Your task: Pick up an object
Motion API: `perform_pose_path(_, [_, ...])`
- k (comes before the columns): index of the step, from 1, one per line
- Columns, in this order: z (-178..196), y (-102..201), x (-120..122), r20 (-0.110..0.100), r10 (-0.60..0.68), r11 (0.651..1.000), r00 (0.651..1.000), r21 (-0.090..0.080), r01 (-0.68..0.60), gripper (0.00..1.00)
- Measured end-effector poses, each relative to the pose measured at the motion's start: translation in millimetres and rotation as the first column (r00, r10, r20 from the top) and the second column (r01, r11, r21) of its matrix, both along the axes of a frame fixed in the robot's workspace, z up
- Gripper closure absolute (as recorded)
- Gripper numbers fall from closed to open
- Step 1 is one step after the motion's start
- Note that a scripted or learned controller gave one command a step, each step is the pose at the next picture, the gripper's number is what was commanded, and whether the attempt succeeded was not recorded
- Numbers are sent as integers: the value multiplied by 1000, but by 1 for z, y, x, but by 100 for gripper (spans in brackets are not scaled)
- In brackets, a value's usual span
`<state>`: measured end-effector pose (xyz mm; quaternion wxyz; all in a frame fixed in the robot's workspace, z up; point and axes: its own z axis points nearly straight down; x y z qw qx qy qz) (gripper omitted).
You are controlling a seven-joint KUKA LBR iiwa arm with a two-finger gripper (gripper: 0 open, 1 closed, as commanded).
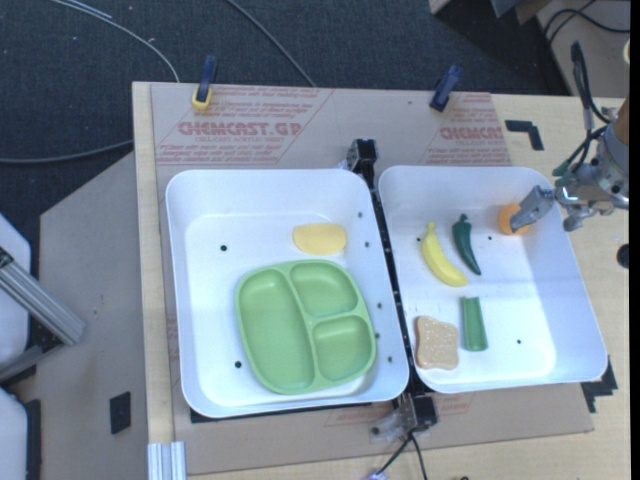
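The fingers (552,206) stand spread above the right bin's (560,358) far right corner, and we see nothing clamped between them; an orange object (509,218) lies just beside the left fingertip. We also see a banana (441,256), dark green pepper (465,242), green block (473,324) and bread slice (436,342) there. The left bin (190,268) carries a green divided plate (305,324) and a yellow piece (320,238).
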<state>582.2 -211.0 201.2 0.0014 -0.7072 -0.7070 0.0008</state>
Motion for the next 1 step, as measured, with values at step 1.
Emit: perform_pose_path(1, [1, 0, 0, 2, 0, 1000, 1000, 0, 0, 0])
